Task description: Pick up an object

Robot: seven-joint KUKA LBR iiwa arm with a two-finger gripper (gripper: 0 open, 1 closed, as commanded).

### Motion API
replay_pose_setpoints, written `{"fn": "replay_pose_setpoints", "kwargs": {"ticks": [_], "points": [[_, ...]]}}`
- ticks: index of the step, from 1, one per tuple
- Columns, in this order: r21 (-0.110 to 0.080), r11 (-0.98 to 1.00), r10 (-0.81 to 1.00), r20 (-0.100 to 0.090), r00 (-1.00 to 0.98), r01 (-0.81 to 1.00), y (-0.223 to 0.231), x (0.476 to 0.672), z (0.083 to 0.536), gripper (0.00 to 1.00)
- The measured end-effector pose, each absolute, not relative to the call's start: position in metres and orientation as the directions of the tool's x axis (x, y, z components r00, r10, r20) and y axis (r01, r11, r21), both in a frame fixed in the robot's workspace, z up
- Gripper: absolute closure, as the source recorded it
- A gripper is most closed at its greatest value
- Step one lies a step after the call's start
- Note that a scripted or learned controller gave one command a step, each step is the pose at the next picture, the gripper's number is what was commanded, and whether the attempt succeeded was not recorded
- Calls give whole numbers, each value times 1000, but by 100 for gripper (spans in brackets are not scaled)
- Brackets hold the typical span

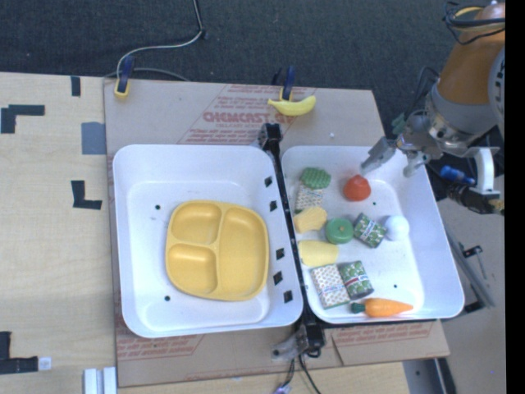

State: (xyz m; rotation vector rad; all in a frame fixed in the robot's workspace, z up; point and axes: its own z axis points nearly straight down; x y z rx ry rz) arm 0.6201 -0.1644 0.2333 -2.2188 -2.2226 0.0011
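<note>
Cardboard-topped bench, two white bins: the gripper (pixel 394 159) hangs with fingers spread and holding nothing over the right bin's (pixel 443 245) far corner, seemingly lining up on the red ball (pixel 356 189) just beside it.

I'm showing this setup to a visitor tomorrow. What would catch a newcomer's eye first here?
Probably the yellow divided plate, alone in the left bin. Next, the cluster of small toy foods in the right bin, among them a red tomato near the far side and an orange carrot at the near edge. The gripper hangs over that bin's far right corner, open and holding nothing.
</note>
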Motion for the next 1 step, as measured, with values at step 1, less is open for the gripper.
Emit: {"fn": "replay_pose_setpoints", "kwargs": {"ticks": [1], "points": [[0, 1, 1000, 0, -1, 1000, -140, 607, 95, 0]]}}
